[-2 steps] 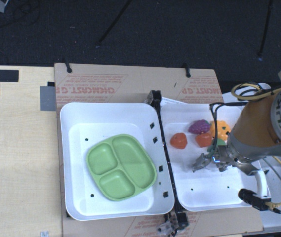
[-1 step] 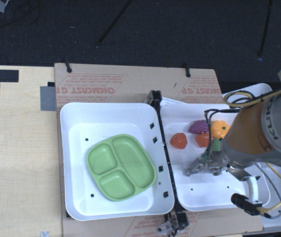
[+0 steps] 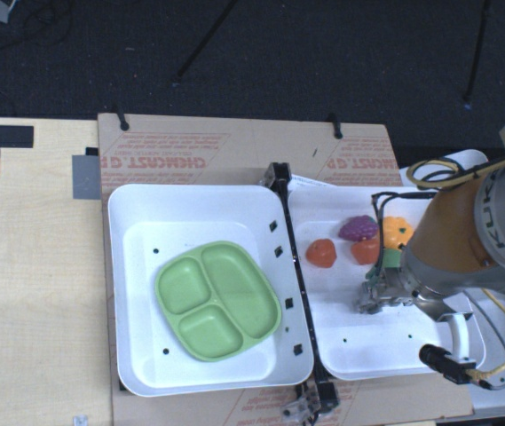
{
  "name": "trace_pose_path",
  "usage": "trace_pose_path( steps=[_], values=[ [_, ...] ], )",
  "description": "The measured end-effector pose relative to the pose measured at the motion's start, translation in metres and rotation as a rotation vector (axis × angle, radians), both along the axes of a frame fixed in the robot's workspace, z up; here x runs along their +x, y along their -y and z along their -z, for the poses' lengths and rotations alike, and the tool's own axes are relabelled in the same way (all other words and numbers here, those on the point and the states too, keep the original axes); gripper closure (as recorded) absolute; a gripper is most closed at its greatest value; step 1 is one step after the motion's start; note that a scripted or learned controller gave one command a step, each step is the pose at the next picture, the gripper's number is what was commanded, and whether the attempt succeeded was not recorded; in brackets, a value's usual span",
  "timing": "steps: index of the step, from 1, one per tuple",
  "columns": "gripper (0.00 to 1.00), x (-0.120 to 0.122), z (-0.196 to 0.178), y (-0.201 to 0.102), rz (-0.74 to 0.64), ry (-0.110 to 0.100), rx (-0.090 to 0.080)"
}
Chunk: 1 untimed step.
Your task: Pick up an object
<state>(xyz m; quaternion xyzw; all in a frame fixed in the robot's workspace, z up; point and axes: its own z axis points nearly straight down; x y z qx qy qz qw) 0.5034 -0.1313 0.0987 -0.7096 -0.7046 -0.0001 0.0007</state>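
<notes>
The gripper [image 3: 374,296], finger opening not discernible, sits low in the right bin [image 3: 350,362], just below the red tomato [image 3: 321,253] and purple toy [image 3: 359,229].

My grey arm [image 3: 478,238] reached in from the right, orange band above the wrist, wrist bent downward, pincer [image 3: 372,300] hung low, pointing down and slightly leftward

Upside-down red "CHEMCRZT" print on the cardboard sheet [image 3: 159,158] under the bins
</notes>
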Motion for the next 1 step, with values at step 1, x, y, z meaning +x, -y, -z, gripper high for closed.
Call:
trace_pose_path(
  steps=[1],
  values=[
    [1.00,0.0015,-0.0452,-0.0074,-0.009,0.001,-0.001]
  ],
)
